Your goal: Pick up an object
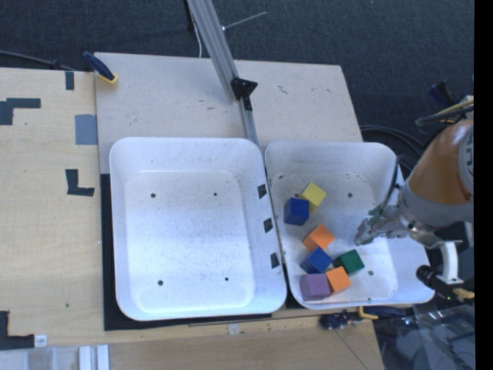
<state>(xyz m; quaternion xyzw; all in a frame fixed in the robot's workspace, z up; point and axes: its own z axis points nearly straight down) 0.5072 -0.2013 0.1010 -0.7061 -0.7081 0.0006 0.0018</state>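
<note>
The right bin point(362, 160) holds several small blocks: a yellow block point(313, 194), a blue block point(296, 211), an orange block point(319, 238), a second blue block point(316, 261), a green block point(351, 262), a second orange block point(338, 279) and a purple block point(314, 287). My gripper point(370, 230) hangs over the right side of this bin, just up and to the right of the green block. Nothing shows between its tips. The grey and orange arm point(443, 179) comes in from the right and covers the bin's right wall.
The left bin point(123, 160) lies beside the right one, sharing a middle rim with black clips point(267, 223). A grey metal bar point(219, 45) slants down from the top to the bins' junction. A blue and yellow tool point(100, 66) lies at the bench's far left corner.
</note>
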